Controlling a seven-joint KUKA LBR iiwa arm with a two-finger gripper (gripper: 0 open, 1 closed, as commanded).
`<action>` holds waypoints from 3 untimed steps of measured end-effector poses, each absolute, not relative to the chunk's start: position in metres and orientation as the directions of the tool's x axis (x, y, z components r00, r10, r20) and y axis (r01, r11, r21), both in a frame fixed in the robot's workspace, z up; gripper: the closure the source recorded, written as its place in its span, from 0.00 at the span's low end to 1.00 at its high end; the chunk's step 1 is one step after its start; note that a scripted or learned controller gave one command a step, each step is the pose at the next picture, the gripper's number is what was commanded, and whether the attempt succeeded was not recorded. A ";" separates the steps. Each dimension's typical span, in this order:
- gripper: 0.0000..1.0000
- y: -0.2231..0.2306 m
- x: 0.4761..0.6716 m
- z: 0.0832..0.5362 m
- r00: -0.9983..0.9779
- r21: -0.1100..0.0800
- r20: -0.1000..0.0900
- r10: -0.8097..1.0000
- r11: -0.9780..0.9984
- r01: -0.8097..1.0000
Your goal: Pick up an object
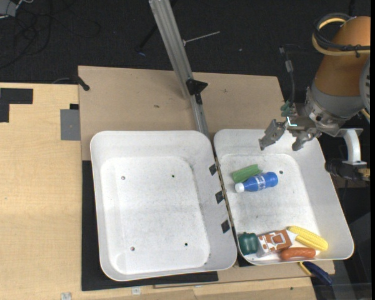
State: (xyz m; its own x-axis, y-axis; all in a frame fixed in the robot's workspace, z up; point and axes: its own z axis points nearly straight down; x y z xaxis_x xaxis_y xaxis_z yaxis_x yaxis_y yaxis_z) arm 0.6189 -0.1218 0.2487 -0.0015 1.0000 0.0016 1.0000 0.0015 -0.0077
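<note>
Arm [340, 74] reaches in from right; pincer [284, 140] points down-left, fingers spread, nothing between.

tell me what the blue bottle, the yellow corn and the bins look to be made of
Blue bottle: likely glossy plastic, going by its even blue body and white cap. Yellow corn: probably a moulded plastic or rubber toy; the flat, bright colour suggests this, though the surface is too small to judge. Right bin and left bin: apparently thin matte white plastic with rounded, formed rims and faint speckling.

Slanted metal rail [177, 55] behind bins [106, 149]
</note>
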 end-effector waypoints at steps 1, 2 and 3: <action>0.00 -0.122 0.620 0.252 -0.001 -0.003 0.001 1.000 0.001 1.000; 0.00 -0.125 0.616 0.207 0.000 -0.007 0.001 1.000 0.000 1.000; 0.00 -0.127 0.616 0.163 0.000 -0.008 0.001 1.000 0.000 1.000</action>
